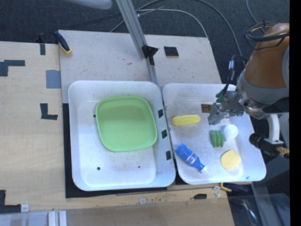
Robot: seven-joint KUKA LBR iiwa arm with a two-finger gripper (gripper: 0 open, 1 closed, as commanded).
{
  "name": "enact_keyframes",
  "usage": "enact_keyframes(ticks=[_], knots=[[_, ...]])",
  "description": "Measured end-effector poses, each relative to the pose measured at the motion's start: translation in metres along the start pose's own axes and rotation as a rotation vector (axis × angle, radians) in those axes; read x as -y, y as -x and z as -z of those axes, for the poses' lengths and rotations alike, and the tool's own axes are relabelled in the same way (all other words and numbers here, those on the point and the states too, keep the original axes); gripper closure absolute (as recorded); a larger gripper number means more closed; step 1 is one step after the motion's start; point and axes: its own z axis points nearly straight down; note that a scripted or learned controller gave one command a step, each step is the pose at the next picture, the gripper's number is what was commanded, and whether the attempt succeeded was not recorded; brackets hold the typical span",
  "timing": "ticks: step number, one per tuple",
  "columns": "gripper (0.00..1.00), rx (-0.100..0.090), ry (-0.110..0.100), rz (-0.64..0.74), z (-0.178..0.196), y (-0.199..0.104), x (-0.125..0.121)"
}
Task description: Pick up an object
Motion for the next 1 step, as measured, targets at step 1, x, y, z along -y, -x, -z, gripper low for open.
enact_keyframes(ticks=[1], knots=[[1.0,0.0,-0.001,-0.002,-0.0028,-0.0419,-0.0059]])
